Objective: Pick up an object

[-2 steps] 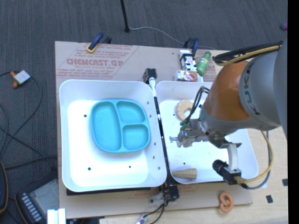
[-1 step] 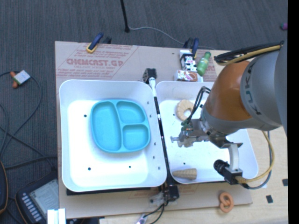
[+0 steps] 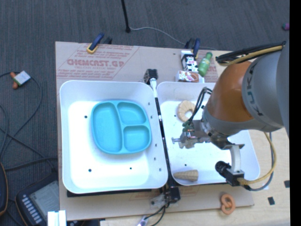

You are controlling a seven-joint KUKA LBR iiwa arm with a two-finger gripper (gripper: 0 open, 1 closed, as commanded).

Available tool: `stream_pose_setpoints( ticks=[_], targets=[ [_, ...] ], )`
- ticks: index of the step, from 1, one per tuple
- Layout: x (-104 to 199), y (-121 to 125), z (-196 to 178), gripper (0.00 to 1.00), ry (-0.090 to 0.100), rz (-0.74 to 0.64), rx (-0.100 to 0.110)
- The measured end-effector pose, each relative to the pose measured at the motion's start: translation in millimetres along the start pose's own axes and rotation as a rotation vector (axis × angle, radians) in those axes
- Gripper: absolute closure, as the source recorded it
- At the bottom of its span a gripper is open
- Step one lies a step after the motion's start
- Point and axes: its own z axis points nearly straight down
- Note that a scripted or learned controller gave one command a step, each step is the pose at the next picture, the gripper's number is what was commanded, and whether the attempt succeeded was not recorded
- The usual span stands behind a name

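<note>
1. Reaching in from the right, the grey arm with its orange band (image 3: 230,91) is hanging over the right white bin (image 3: 170,126), covering much of that bin's right half.
2. The gripper (image 3: 188,139) is pointing toward the bin's middle, low over the white floor; its metal fingers (image 3: 181,140) are too small and cluttered to read, so I cannot tell whether they are spread or closed, and nothing is showing clearly between them.
3. A pale ring-shaped object (image 3: 185,110), like a small doughnut, is lying in the upper part of the right bin, just above the gripper and partly tucked under the arm's cables.
4. A tan, ridged cone-like object (image 3: 186,175) is lying on its side at the bin's near edge, below the gripper and apart from it.
5. The left white bin (image 3: 70,126) is holding a light blue divided plate (image 3: 121,126) with three compartments, sitting flat near the bin's middle.
6. Both bins are resting side by side on a brown cardboard sheet (image 3: 94,62) printed with red lettering.
7. A green bottle (image 3: 204,64) and a small printed box (image 3: 189,75) are sitting on the cardboard beyond the right bin.
8. An orange ring (image 3: 227,203) is lying on the bench near the right bin's front corner.
</note>
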Motion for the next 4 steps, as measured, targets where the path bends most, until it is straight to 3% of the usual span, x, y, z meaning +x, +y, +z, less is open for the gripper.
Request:
stream_pose_setpoints(
  ticks=[4],
  targets=[
    [3, 0, 0, 1.0, 0.001, 0.0, 0.0]
  ],
)
